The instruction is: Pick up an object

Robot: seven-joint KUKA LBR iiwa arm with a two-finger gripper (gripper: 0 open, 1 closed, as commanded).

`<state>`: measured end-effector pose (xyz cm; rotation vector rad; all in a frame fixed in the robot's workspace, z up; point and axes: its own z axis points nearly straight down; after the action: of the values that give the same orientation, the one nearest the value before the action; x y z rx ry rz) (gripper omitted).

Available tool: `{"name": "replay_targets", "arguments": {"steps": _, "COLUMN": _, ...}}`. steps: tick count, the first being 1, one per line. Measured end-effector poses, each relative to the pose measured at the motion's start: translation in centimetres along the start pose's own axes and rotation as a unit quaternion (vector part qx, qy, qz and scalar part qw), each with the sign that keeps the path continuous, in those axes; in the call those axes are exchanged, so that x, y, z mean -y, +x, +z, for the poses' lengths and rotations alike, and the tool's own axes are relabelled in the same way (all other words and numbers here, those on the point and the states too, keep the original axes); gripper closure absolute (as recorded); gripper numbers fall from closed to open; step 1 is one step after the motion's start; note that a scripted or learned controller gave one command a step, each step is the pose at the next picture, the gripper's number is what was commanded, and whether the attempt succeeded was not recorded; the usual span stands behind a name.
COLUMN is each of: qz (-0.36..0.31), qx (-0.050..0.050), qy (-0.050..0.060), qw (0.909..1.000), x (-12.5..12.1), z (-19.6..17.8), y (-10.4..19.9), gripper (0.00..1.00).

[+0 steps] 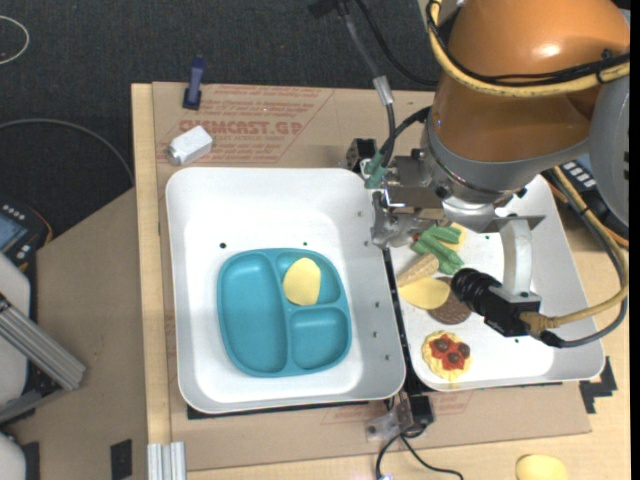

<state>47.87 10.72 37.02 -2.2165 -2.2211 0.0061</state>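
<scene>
Green plastic pods [440,243], a small cluster of them, lie in the near-left part of the shallow white bin on the view's right [530,368], and they are the closest pieces to me. Just below them sits a tan wedge-shaped toy [420,266], touching the pods or nearly so. Below that is a flat yellow slice [425,293], its lower edge overlapping a dark brown disc [452,313]. Further toward the front of this bin, set apart from the pile, is a little round toy pizza [446,355], with red blobs on a yellow top.

My fingers [383,223] hang right at the seam between the two bins, over the left wall of this one and just beside the pods. Apart or together? From this angle I cannot tell, because my wrist and its metal fittings crowd the spot. I see nothing between them. My big orange band [530,28] looms over the back of the bin and hides what lies under it.

Over in the other shallow white bin [200,228] lies a teal divided plastic plate [285,313]. A yellow lemon-shaped toy [302,281] rests in its upper right compartment, well apart from me.

Both bins sit on a brown cardboard sheet with reddish print [260,118] on the bench. Near its back left corner there is a small white block [190,146] and, behind it, a small dark blue piece [195,83].
</scene>
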Motion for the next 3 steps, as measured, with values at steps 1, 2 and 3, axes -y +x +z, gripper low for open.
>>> {"name": "replay_targets", "arguments": {"steps": 1, "qz": 0.001, "qx": 0.0, "qy": -0.002, "qw": 1.0, "x": -0.1, "z": -1.2, "y": -0.1, "gripper": 1.0}}
{"name": "replay_targets", "arguments": {"steps": 2, "qz": 0.001, "qx": 0.0, "qy": 0.001, "qw": 1.0, "x": 0.0, "z": 3.9, "y": 1.3, "gripper": 1.0}}
{"name": "replay_targets", "arguments": {"steps": 3, "qz": 0.001, "qx": -0.001, "qy": -0.008, "qw": 1.0, "x": -0.1, "z": -4.6, "y": -0.2, "gripper": 1.0}}
